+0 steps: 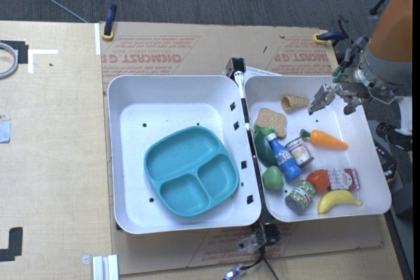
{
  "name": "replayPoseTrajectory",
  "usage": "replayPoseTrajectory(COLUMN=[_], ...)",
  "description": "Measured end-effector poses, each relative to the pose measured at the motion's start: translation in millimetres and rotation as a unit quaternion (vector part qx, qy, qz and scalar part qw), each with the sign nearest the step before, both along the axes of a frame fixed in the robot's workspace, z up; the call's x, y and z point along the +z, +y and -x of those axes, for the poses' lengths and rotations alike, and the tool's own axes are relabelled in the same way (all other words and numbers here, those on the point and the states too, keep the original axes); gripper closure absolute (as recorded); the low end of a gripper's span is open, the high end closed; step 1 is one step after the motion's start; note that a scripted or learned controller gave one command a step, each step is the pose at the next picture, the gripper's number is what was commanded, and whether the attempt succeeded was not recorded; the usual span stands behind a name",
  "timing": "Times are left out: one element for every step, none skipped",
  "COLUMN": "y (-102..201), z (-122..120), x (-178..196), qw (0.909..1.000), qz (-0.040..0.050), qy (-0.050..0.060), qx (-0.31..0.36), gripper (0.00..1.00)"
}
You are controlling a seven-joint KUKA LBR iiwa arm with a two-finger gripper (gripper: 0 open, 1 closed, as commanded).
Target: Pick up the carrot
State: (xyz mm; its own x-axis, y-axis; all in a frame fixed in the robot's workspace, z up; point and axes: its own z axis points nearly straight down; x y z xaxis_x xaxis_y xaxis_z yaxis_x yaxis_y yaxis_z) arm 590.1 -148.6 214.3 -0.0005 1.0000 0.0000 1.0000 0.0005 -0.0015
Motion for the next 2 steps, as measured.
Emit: replayPoseTrajectory(y=[-25, -48], z=[2, 21], x=[-122, -122], qw=[1.0000, 1.0000], qz=[-0.0001, -0.0001], qy=[0.000, -0.001], qx=[-0.001, -0.001], gripper=[0.00, 0.00])
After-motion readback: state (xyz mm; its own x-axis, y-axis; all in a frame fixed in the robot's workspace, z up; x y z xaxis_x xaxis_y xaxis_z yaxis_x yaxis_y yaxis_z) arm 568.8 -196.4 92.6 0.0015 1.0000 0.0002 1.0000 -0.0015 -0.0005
